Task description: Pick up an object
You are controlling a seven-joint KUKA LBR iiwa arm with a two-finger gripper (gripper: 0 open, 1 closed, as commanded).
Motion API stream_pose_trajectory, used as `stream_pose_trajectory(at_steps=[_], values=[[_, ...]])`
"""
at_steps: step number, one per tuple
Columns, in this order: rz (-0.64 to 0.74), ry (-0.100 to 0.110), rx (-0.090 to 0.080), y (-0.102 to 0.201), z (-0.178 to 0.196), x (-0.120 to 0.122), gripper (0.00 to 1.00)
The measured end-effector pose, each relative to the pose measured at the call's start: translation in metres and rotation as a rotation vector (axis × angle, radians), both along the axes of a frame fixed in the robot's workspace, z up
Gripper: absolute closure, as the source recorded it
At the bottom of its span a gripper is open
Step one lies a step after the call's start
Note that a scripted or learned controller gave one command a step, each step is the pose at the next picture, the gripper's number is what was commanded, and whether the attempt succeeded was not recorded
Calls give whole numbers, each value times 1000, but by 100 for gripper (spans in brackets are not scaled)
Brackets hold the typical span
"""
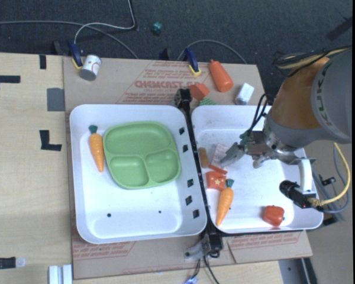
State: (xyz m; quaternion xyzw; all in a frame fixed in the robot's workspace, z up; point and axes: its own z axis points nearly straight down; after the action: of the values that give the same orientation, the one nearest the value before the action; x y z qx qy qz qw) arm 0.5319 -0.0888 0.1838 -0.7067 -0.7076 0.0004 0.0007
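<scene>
My gripper (226,154) hangs low over the left part of the right bin (248,118), reaching in from the right. Just under its tip lies a pale pinkish piece (218,150), with a small orange piece (203,157) beside it at the bin's left wall. A red block with a yellow star (216,180) lies just below the gripper. A toy carrot (223,203) lies below the block. A red pepper-like toy (273,215) sits in the bin's front right corner. I see nothing held.
The left bin (83,206) holds a green divided plate (142,154) and a second carrot (96,149). Behind the bins lie an orange toy (220,76), a white cube (245,92), an orange block (198,90) and a small can (90,67).
</scene>
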Motion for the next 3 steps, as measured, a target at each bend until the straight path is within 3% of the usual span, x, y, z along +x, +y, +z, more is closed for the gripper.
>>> stream_pose_trajectory(at_steps=[1,2,3], values=[[-1,-1,-1,-11,-94,15,0],[0,-3,-2,-6,-98,50,0],[1,-5,-4,-6,-88,50,100]])
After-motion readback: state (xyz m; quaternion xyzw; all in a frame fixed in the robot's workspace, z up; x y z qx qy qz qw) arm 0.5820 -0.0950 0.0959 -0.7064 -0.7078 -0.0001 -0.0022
